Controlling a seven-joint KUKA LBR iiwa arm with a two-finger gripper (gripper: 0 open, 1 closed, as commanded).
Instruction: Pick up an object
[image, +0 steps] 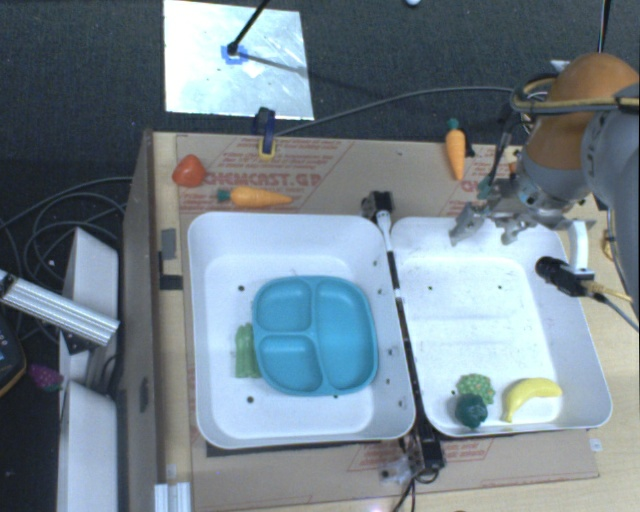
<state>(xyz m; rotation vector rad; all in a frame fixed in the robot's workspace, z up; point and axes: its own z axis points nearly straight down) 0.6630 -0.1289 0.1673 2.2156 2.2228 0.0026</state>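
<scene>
- The arm (585, 110) comes in at the upper right of the frame, orange band on top, grey wrist below.
- Its gripper (487, 228) hangs over the far edge of the right bin (560, 330), the two fingers spread apart with nothing between them.
- Down in the near corner of that right bin lie three toys: a yellow banana (528, 396), a small green broccoli (476, 385) just beside it, and a dark green round piece (470, 410) touching the broccoli (too small to name).
- They are well apart from the gripper.
- The left bin (215, 300) holds a blue divided plate (313, 335) in its middle, with a pale green piece (245, 352) against the plate's left side.
- Behind the bins, on the cardboard (330, 165), rest a toy carrot (258, 197), a red-orange toy (189, 171) to its left, and another carrot (456, 150) near the arm (that one points up the frame).
</scene>
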